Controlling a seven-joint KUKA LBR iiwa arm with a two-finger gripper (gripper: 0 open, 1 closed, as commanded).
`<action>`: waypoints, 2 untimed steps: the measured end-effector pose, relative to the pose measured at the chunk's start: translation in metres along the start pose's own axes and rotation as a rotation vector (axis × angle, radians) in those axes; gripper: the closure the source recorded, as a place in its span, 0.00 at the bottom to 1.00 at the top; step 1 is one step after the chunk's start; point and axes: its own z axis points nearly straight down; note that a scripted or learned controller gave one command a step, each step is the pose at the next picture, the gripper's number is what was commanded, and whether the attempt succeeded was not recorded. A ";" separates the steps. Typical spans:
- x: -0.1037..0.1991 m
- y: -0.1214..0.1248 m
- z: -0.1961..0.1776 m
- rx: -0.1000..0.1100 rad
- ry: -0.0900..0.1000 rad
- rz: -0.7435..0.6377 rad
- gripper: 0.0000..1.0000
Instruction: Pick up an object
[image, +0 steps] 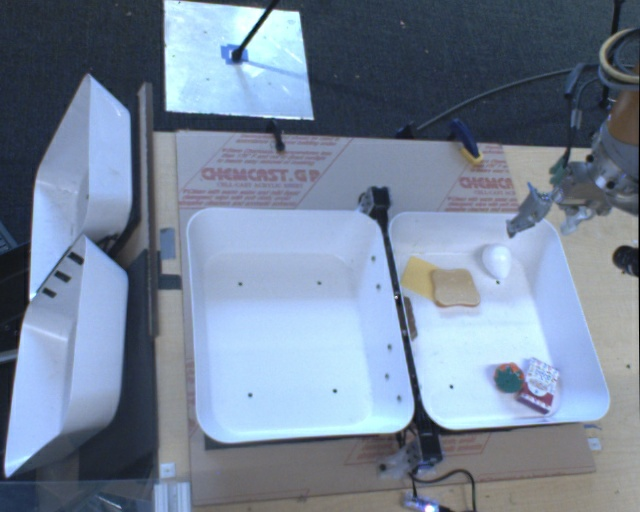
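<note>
A metal plate (238, 58) lies beyond the bench, spare white bins (70, 300) stacked left (tilted).

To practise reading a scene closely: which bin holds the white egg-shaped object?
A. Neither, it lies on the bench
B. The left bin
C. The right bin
C: the white egg-shaped object lies inside the right bin, near its far wall, beside the toast slice.

I see two bins side by side. In the right bin (575, 300), an egg (496, 260) sits at twelve o'clock, bread (456, 289) just left of it, a packet (539, 386) at five o'clock beside a small toy (508, 377).
</note>
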 end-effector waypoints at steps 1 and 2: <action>0.000 0.001 -0.003 -0.005 -0.001 -0.001 0.00; 0.001 0.007 0.058 0.000 0.000 -0.001 0.00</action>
